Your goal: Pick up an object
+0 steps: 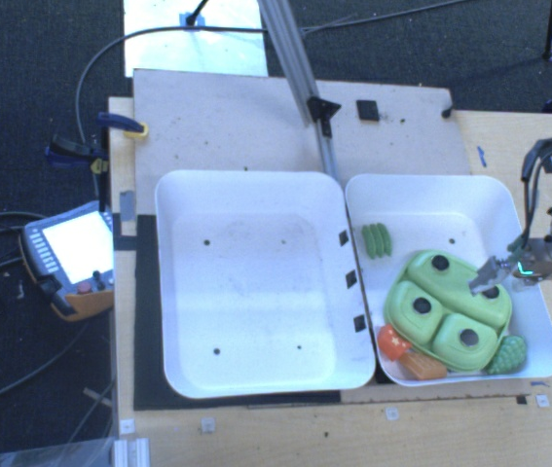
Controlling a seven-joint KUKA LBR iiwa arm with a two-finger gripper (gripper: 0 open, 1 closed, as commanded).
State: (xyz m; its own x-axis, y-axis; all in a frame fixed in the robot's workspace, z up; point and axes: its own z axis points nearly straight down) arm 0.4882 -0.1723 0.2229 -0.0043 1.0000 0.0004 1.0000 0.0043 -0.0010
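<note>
dark carpet surrounds the pale counter point(285, 105), with black cables trailing across the floor at left and far right. two shallow white bins sit side by side on the counter, edges touching along the middle. left bin point(173, 290) shows bare floor with a few small dark spots. right bin point(422, 197) carries all the items: a large green tray-like toy point(441, 314) with three rounded lobes, each with a dark dot, lying tilted in the near right part; a small ribbed green piece point(377, 240) apart from it, toward the far left of the bin; an orange-red piece point(392, 340) and an orange block point(422, 366) tucked at the toy's near left edge, touching it; a bumpy green item point(509, 354) at the near right corner, beside the toy. arm enters from the right, gripper point(490, 277) low over the toy's far right lobe, a teal light showing on the wrist. fingers point left and seem to touch or nearly touch the toy; cannot tell if they are open or closed. handheld pendant point(69, 256) with lit screen rests on the floor at left. a grey pole point(290, 52) slants across the far side.
</note>
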